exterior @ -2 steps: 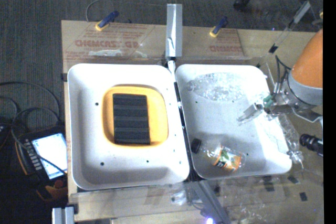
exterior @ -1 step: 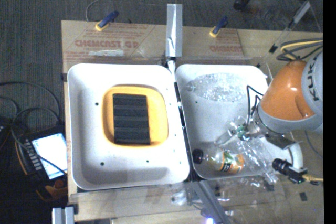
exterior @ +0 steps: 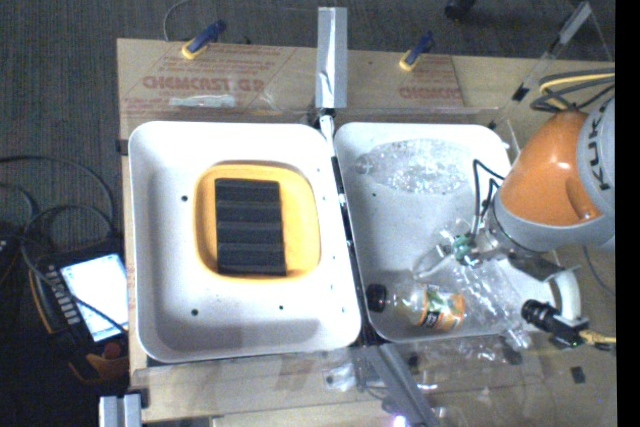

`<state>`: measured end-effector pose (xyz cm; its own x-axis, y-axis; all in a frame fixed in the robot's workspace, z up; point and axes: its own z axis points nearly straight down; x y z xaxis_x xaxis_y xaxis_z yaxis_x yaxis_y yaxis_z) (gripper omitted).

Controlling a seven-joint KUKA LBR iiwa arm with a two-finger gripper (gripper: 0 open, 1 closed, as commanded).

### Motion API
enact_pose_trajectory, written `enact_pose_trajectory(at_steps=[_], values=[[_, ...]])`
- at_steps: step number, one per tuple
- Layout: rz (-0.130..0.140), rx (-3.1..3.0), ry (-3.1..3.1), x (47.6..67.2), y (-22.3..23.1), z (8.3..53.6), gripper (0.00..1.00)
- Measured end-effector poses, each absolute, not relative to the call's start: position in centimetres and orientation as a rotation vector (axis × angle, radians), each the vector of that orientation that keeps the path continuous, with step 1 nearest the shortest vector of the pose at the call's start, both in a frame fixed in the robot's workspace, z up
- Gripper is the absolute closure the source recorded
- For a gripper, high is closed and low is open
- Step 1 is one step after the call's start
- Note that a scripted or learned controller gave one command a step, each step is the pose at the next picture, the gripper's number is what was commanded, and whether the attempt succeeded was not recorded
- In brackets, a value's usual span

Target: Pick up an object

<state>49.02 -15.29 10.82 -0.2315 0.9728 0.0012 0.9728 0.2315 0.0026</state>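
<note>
Clear bottle (exterior: 425, 304) lying near edge of right bin (exterior: 400, 215), just left of gripper (exterior: 462, 250). Finger state impossible to tell amid crumpled clear plastic (exterior: 480, 290).

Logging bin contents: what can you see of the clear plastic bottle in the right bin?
The clear plastic bottle with a black cap lies on its side near the front edge of the right white bin, cap toward the divider between the bins. An orange-yellow label wraps its middle. Its base end meets crumpled clear plastic wrap. It looks see-through and mostly empty, though I can't tell for sure.
</note>
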Motion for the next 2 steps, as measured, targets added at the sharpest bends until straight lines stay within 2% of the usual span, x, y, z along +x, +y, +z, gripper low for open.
enact_pose_trajectory(at_steps=[1, 2], values=[[-0.002, 2.029, 2.398, 50.2, -12.0, 20.1, 1.0], [-0.003, 2.11, 2.328, 54.9, -11.5, 23.2, 1.0]])
